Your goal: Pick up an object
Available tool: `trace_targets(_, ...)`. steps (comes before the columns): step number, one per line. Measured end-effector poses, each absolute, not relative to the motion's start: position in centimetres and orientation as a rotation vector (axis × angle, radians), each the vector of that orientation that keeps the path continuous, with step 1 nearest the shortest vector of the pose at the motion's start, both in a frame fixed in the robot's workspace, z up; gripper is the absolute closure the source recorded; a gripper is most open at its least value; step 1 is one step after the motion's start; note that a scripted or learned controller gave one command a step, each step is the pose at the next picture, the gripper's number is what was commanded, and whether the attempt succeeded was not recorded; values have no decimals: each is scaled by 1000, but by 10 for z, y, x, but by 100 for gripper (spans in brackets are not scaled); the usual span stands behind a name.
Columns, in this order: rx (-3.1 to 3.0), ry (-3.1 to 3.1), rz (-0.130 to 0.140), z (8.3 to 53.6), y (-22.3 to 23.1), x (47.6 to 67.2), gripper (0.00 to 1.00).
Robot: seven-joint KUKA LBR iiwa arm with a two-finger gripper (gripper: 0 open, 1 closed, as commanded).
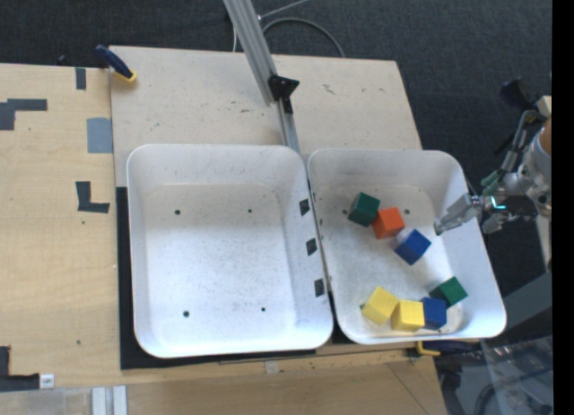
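The two-finger metal gripper (459,213) waits over the right white plastic bin's (473,191) rim at 3 o'clock, probably ready to descend. How it is set, I cannot tell; it holds nothing. Nearest, toward 8 o'clock, lies the small blue cube (413,246).

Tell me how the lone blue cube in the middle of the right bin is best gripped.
Probably from above, on two opposite flat side faces of the blue cube. It sits apart from the orange cube and the bin wall, so the fingers have room all round. It lies turned relative to the bin edges, so rotating the tool to match its faces seems wise.
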State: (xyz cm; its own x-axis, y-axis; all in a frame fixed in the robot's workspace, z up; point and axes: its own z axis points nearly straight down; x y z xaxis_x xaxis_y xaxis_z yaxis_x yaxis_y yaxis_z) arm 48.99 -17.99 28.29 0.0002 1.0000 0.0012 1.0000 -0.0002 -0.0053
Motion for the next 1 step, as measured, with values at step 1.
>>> trace_targets(1,-2219,-2223,1,285,-180,491,0)
